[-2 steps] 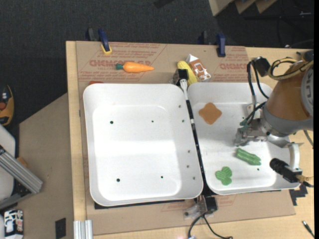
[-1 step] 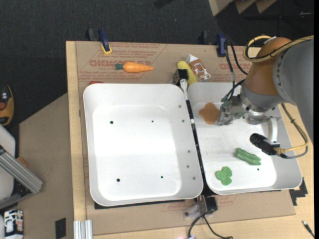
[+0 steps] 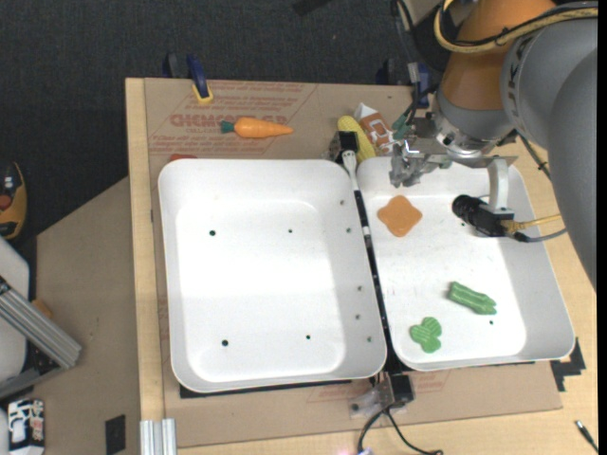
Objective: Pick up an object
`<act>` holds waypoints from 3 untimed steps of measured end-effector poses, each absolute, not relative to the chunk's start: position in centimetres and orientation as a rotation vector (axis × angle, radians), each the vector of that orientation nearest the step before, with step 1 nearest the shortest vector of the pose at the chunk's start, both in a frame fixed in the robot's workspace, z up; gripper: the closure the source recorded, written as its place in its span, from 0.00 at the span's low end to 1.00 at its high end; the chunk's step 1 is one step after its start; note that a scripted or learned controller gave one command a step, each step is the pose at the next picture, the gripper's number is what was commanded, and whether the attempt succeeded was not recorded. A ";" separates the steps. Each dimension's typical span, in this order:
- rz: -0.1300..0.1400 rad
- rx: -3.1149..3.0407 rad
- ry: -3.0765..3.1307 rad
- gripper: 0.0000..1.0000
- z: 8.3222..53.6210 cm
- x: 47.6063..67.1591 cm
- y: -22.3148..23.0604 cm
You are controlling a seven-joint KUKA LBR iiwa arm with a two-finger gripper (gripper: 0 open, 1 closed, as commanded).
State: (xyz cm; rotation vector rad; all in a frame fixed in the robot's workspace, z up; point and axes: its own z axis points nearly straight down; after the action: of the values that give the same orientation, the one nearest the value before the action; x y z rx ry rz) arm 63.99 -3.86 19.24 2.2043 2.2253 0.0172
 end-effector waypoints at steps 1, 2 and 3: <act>0.004 2.221 2.210 1.00 24.1 63.4 -10.8; 0.007 2.209 2.232 1.00 23.3 65.6 0.1; 0.011 2.209 2.230 1.00 28.3 63.1 8.9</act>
State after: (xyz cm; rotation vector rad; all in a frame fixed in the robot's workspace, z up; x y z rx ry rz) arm 63.08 8.93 28.28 2.2086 2.2302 0.0112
